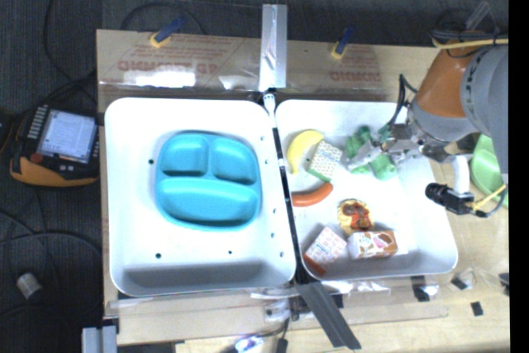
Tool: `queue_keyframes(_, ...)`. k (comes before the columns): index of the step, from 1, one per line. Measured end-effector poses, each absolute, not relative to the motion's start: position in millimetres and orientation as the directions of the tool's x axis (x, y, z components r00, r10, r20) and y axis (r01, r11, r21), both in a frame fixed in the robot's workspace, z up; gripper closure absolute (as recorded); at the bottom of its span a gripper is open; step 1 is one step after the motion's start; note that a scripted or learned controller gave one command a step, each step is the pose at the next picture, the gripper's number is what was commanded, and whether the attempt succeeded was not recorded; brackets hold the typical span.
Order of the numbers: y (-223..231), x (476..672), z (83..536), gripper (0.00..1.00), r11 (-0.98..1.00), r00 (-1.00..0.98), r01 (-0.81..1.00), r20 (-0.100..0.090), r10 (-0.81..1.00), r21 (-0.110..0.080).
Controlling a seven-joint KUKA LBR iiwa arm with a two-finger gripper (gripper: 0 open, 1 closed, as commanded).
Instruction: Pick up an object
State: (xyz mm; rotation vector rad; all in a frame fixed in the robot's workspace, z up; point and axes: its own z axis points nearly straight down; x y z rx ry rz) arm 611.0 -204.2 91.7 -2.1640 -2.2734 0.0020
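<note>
Far to the gripper's left, in the left bin [124, 178], lies a blue divided tray [207, 178], with bare white floor all round it. Across the centre divider, a yellow banana [302, 146] and a checkered packet [326, 159] sit left of the gripper, an orange carrot-like piece [312, 193] below them. The gripper [382, 148] is low in the right bin [430, 236] among green toy pieces [370, 155], touching them; whether it is closed on one I cannot tell. Below it lie a small pastry [355, 214] and two boxes [351, 245], near the bin's front edge.
</note>
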Motion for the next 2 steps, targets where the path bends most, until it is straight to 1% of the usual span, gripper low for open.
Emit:
queue_keyframes(1,-204.0,613.4,105.7,1.00,0.050,-0.050,0.999,0.000,0.999,0.003)
queue_keyframes(2,-168.4,613.7,195.7,1.00,-0.026,0.026,1.000,-0.001,1.000,-0.004)
